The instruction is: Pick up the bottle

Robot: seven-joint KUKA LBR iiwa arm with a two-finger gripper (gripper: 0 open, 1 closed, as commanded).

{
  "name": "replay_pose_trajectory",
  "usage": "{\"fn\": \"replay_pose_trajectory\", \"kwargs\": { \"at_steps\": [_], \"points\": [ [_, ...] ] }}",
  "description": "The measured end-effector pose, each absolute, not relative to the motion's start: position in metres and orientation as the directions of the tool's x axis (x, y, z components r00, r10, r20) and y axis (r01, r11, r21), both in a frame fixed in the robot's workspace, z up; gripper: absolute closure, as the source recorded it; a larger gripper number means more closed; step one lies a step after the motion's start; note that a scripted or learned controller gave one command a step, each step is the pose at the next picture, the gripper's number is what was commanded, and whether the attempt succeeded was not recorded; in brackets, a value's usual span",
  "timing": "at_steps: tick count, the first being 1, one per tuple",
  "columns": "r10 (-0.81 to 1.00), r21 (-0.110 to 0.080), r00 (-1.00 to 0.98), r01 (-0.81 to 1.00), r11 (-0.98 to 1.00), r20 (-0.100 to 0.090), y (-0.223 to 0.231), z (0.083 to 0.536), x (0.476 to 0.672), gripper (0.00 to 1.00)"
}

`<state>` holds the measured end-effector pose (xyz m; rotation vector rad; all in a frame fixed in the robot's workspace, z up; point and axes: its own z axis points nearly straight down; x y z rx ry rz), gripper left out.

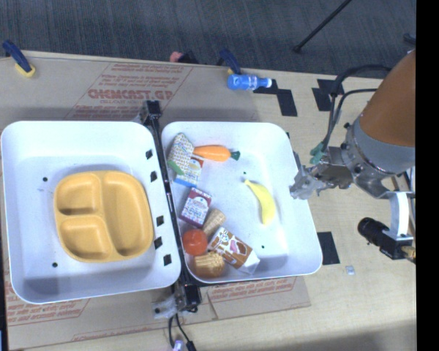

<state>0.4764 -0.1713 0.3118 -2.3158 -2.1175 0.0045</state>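
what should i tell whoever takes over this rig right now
Gripper: beside the right bin's right rim, holding nothing; finger state unclear.
Bottle: blue, lying on the bench behind the right bin, outside both bins, untouched.
Right bin holds carrot, banana, tomato and packets; left bin holds a yellow tray.
Done: nothing. Left: reach the bottle, grasp, lift.

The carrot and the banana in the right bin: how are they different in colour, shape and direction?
The carrot is orange with a green end; the banana is plain yellow. The carrot is straight and lies across the right bin, near its far wall; the banana is curved and runs roughly along the bin's depth, nearer the gripper. Both lie flat on the bin floor, apart from each other.
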Motion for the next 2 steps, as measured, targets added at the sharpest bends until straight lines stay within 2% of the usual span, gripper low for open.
{"fn": "replay_pose_trajectory", "kwargs": {
  "at_steps": [1, 2],
  "points": [
    [0.914, -0.007, 0.405, 0.914, -0.405, 0.0, -0.196, 0.255, 0.476, 1.0],
    [0.946, -0.006, 0.325, 0.946, -0.325, 0.0, -0.181, 0.231, 0.476, 1.0]
  ]
}}
